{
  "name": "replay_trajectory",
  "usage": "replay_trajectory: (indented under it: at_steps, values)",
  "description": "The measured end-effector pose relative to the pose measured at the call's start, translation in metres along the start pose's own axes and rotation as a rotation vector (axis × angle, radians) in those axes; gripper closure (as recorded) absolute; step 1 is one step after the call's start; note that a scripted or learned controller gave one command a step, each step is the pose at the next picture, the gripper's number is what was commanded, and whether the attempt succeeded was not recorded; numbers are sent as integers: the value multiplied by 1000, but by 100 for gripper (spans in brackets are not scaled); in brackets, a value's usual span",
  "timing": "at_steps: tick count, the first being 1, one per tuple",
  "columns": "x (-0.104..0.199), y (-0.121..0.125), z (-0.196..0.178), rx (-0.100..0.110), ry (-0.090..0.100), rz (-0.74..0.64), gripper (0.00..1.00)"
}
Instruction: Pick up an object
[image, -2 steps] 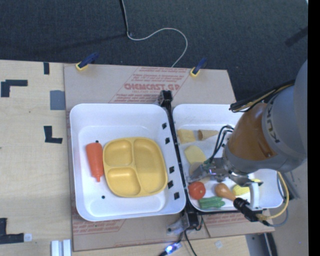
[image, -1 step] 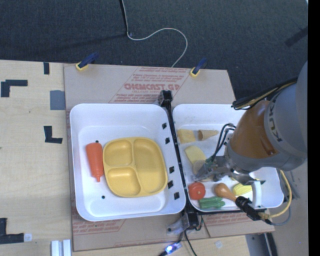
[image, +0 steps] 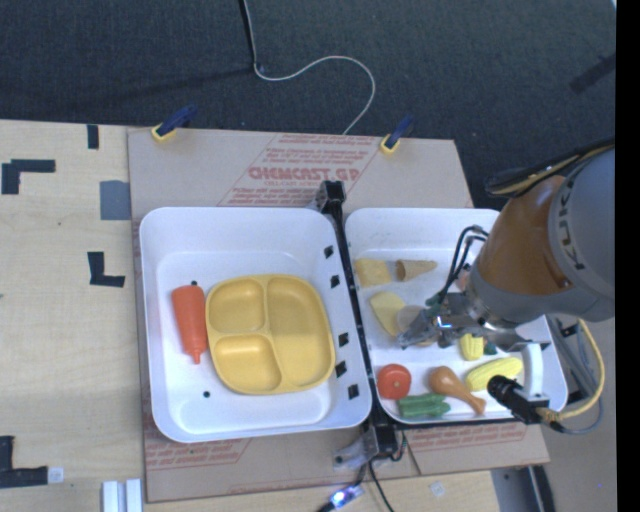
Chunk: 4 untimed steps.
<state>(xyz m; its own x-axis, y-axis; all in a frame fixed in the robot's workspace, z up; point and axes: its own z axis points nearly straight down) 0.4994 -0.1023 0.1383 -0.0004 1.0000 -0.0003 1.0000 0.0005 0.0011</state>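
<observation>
In the right bin (image: 372, 228) lie several toy foods: a yellow cheese wedge (image: 387, 311), a pale block (image: 372, 272), a small cone (image: 414, 268), a red tomato (image: 394, 380), a green pod (image: 424, 406), an orange drumstick (image: 455, 387), a yellow corn piece (image: 471, 347) and a yellow banana-like piece (image: 492, 372). My gripper (image: 425, 330) reaches in from the right and hangs low over the middle of this bin, just right of the cheese wedge. Its fingers look spread with nothing between them.
The left bin (image: 160, 240) holds a yellow divided plate (image: 268, 333) and an orange carrot (image: 188, 321) to its left. The bins meet at a black-clipped wall (image: 345, 300). The arm's grey and orange body (image: 540, 250) covers the right bin's right side.
</observation>
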Motion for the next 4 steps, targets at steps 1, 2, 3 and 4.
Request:
replay_trajectory:
  at_steps: [1,2,3,4]
  values:
    - [-2,11,-50,-2,0,-1,100]
    - [-1,11,-88,-1,0,-1,100]
    - [46,11,-92,3,2,-6,100]
    - [96,13,-96,3,1,-6,100]
